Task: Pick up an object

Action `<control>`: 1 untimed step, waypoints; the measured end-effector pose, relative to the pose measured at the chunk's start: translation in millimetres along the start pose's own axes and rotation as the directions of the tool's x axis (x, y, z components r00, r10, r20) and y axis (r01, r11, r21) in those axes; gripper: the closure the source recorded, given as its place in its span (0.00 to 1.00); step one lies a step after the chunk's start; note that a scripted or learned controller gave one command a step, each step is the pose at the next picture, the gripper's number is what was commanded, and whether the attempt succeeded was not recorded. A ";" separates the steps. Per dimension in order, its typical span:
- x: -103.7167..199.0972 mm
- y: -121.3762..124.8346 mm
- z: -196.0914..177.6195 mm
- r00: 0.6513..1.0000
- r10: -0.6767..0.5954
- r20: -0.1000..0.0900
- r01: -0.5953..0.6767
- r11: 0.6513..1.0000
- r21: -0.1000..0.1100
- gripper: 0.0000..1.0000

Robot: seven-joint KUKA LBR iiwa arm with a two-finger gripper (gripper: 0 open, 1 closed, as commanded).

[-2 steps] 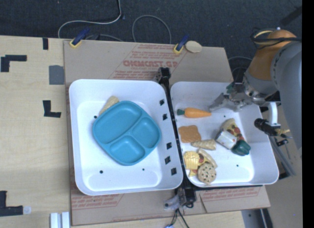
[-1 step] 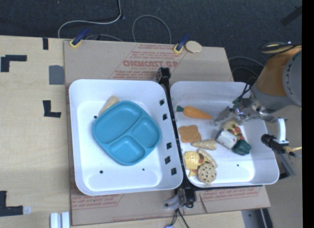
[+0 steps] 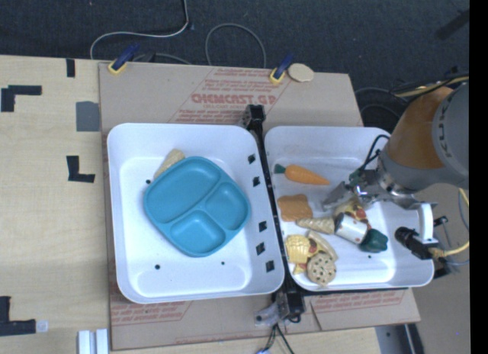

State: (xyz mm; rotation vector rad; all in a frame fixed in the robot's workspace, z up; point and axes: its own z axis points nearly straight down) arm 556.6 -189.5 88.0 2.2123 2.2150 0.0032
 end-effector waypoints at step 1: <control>19.2 -22.1 -0.2 1.000 0.001 0.001 -0.001 1.000 -0.002 0.00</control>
